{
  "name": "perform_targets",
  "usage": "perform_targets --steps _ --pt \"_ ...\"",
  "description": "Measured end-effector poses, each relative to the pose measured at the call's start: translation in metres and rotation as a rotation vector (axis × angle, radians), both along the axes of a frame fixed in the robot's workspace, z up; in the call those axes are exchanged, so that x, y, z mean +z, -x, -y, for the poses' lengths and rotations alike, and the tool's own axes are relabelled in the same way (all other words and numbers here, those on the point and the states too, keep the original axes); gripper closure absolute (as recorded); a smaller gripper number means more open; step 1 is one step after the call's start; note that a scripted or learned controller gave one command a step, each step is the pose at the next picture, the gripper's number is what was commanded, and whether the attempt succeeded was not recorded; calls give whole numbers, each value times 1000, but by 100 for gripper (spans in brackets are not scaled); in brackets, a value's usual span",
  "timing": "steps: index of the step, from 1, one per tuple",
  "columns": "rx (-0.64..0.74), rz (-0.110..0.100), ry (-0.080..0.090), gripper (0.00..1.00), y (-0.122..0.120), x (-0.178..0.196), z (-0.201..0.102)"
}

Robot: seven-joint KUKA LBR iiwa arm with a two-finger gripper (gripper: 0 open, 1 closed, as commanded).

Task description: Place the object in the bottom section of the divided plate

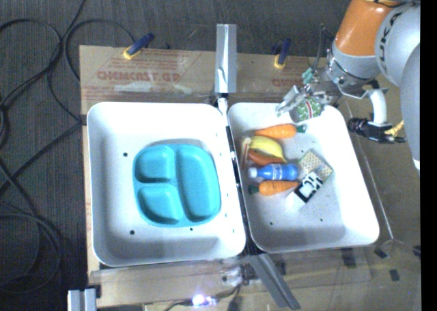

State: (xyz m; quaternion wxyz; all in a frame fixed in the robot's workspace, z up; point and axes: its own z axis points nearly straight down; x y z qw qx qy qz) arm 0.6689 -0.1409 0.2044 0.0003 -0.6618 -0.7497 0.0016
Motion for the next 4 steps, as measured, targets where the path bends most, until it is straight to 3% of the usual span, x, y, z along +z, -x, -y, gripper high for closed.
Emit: perform_targets --steps 1,2,3,4 --pt "-41 -1 -1 100 1 -27 11" --pt "31 -1 -3 100 45 -20 -60" --pt "488 0 -4 100 64 3 -124" --pt "334 0 -4 100 40 30 -141"
